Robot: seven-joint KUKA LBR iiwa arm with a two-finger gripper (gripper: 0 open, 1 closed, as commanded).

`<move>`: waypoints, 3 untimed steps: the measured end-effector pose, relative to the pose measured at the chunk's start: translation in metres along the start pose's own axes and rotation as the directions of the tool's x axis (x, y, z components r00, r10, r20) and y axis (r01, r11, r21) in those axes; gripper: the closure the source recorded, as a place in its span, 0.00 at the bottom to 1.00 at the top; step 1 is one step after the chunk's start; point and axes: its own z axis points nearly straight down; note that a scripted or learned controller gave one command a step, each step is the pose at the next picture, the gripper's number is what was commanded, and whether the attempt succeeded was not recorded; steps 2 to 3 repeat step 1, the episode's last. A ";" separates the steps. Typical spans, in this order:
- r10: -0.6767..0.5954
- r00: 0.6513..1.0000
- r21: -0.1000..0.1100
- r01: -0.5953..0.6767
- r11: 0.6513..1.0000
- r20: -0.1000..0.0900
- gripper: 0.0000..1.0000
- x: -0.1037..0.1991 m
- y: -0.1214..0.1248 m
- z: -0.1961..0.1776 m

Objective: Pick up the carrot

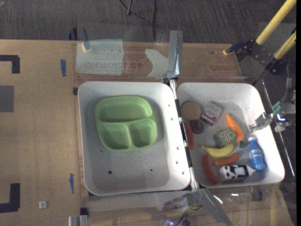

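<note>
Carrot (pixel 234 126) among toys in right bin (pixel 268 108), green tray (pixel 126 122) in left bin (pixel 89 140), tool (pixel 270 120) state unclear

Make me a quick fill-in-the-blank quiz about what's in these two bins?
1. The green tray lies in the ___ bin.
2. The carrot lies in the ___ bin.
3. The banana is coloured ___.
4. The bottle near the right bin's right wall is coloured ___.

Missing words: left; right; yellow; blue
</note>
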 end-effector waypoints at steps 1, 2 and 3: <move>-0.113 0.994 -0.003 0.113 0.994 0.001 0.00 0.048 0.025 0.111; -0.113 0.994 -0.003 0.113 0.994 0.001 0.00 0.048 0.025 0.111; -0.113 0.994 -0.003 0.113 0.994 0.001 0.00 0.048 0.025 0.111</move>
